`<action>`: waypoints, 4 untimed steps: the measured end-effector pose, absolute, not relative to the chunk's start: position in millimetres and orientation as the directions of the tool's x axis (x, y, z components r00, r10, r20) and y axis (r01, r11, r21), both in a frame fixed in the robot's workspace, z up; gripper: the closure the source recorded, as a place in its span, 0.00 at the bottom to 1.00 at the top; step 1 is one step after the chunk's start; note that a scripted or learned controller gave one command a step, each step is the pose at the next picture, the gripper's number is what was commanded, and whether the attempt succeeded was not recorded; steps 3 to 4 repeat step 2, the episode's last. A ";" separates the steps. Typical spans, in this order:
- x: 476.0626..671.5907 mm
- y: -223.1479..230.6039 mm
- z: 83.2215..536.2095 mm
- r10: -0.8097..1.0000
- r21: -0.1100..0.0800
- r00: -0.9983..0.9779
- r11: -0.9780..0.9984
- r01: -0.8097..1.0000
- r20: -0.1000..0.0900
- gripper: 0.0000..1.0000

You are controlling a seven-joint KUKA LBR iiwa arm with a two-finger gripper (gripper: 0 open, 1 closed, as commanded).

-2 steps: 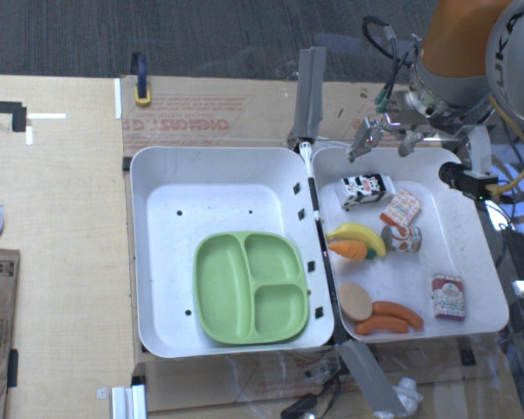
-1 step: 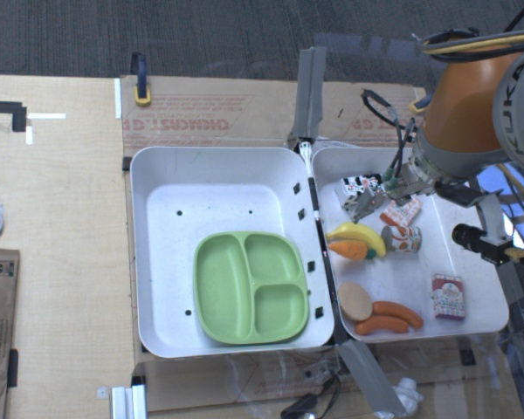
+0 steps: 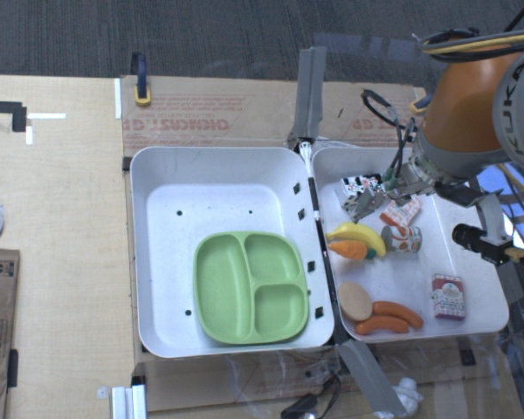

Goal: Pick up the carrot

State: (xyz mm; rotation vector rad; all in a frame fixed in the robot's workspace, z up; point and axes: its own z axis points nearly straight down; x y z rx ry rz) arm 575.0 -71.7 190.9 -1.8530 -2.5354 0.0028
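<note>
Two white bins, toy food in the right one.

The left bin (image 3: pixel 157 234) holds a green sectioned plate (image 3: pixel 251 286). In the right bin (image 3: pixel 485 308), the carrot (image 3: pixel 348 250) lies touching a yellow banana (image 3: pixel 360 235), near two sausages (image 3: pixel 389 317). The gripper (image 3: pixel 368 198) hovers above the bin's back, fingers slightly apart, clamping nothing.

Both white bins (image 3: pixel 148 234) look like smooth, slightly glossy plastic, and the green divided plate (image 3: pixel 249 286) has a matt plastic sheen. The carrot (image 3: pixel 348 250) and banana (image 3: pixel 360 234) are smooth, toy-like plastic, as are the two sausages (image 3: pixel 391 317). The table (image 3: pixel 52 190) shows a pale, matt wood-like surface. A flat sheet of brown cardboard (image 3: pixel 210 116) lies behind the bins. The arm's orange band (image 3: pixel 472 94) is glossy; the gripper (image 3: pixel 371 197) looks metallic.
</note>
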 end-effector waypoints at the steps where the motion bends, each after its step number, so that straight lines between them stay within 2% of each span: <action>1: 586.8 -41.8 191.0 0.954 -0.001 -0.299 0.299 0.954 -0.001 0.00; 2: 538.4 -102.7 102.5 0.962 -0.003 -0.273 0.273 0.962 0.000 0.00; 4: 538.4 -102.7 102.5 0.962 -0.003 -0.273 0.273 0.962 0.000 0.00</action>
